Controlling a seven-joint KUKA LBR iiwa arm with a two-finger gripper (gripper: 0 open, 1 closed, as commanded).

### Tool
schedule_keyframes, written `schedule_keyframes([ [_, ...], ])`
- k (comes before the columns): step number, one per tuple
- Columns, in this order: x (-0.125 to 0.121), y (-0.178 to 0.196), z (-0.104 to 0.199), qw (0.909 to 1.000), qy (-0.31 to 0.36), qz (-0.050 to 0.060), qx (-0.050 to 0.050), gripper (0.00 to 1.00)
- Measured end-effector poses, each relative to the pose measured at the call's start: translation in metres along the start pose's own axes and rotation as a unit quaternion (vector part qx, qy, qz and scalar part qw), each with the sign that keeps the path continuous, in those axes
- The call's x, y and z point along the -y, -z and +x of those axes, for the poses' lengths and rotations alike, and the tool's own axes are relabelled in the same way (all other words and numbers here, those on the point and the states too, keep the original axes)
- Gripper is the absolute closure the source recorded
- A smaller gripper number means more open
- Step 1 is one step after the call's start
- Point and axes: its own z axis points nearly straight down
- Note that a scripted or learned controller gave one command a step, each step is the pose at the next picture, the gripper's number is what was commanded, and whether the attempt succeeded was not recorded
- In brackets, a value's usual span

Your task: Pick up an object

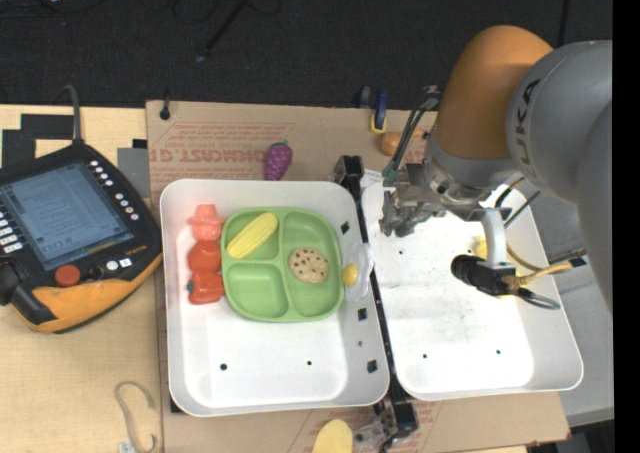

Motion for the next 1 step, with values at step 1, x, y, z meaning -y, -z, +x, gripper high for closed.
schedule_keyframes([
  [1, -0.0217, 0.0062, 0.0098, 1.0000, -0.002, 0.000, 0.001, 1.00],
])
